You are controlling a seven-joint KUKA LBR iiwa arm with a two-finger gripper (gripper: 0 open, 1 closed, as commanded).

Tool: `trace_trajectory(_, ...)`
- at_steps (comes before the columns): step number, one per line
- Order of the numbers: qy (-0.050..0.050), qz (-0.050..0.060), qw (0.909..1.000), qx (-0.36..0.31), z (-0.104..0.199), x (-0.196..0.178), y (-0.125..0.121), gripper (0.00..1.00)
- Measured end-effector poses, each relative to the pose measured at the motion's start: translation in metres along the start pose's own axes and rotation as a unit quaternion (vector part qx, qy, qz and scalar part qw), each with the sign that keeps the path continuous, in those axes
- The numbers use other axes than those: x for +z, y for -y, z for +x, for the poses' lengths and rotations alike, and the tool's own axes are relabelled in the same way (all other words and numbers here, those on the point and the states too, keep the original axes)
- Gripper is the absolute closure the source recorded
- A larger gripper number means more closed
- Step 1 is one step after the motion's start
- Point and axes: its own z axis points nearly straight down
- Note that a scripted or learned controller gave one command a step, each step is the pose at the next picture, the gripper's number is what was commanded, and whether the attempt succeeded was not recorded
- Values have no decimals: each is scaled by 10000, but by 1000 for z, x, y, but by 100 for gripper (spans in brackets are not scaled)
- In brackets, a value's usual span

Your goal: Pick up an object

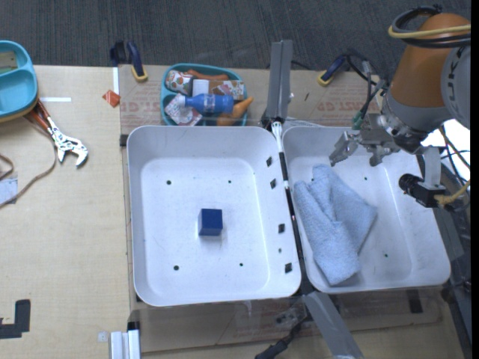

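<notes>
1. The gripper (364, 149) is seen at the upper right, fingers spread and holding nothing.
2. The grey cloth (333, 223) lies below it in the right bin (419, 271).
3. A raised fold should be straddled before the fingers are brought together.

Soft blue cloth (333, 223) (terry-like) lies in a smooth white plastic bin (419, 264).
</notes>
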Motion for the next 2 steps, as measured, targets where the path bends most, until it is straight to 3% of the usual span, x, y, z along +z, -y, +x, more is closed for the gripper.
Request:
trace_trajectory(1, 1, -11, 9999, -142, -73, 99, 43, 0)
trace_trajectory(2, -2, -11, 9999, 112, -74, 100, 94, 0)
